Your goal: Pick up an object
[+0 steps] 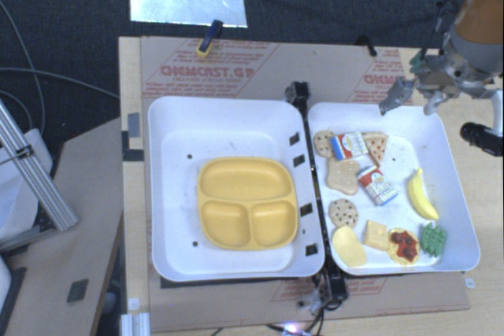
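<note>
The gripper (413,97) hangs over the far rim of the right bin (454,169), at about one o'clock in the view, its two fingers spread wide with nothing between them; one fingertip (391,101) points toward the bin's far-left corner, and the other sits near the far-right edge. Above it the orange band of the arm (480,8) rises toward two o'clock. Below the gripper, toward six o'clock, toy food is scattered on the bin floor: a pizza slice (376,145) and a small red, white and blue carton (347,145) nearest, with a cookie (323,142) just beside the carton at its nine o'clock. Farther down lie a tan bread-shaped piece (343,176), a second carton (377,186), a banana (422,196) at the right, another cookie (342,212), a cheese wedge (376,234), a pale yellow oval (348,246), a red-topped round (403,245) and a green piece (433,238). At nine o'clock, the left bin (173,138) holds a yellow divided plate (247,201).
</note>
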Available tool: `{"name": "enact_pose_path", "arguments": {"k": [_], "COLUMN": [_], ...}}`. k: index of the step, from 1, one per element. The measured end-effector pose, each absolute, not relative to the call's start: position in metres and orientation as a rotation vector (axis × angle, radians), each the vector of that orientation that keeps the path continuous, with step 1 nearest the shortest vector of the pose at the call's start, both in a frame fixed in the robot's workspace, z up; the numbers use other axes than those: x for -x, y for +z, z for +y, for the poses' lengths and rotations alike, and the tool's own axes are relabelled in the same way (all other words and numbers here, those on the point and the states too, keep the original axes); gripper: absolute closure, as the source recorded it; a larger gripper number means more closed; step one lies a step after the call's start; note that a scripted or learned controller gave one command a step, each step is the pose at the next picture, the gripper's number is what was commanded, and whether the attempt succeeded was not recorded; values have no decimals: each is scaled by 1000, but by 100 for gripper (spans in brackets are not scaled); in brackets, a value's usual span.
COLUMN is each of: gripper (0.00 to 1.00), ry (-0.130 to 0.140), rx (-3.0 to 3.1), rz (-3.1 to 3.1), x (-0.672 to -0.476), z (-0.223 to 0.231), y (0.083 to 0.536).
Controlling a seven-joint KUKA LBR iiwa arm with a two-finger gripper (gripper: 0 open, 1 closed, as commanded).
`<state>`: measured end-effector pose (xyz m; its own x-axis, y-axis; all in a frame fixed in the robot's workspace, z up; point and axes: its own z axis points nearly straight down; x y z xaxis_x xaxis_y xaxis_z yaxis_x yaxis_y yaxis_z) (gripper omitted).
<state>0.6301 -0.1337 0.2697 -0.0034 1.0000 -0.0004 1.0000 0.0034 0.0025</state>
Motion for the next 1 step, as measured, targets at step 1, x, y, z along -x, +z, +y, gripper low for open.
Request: {"name": "enact_pose_path", "arguments": {"k": [1], "gripper": [0], "ry": [-4], "rx": [-2218], "rz": [2234], "x": [-628], "z": [-95], "y": [163]}}
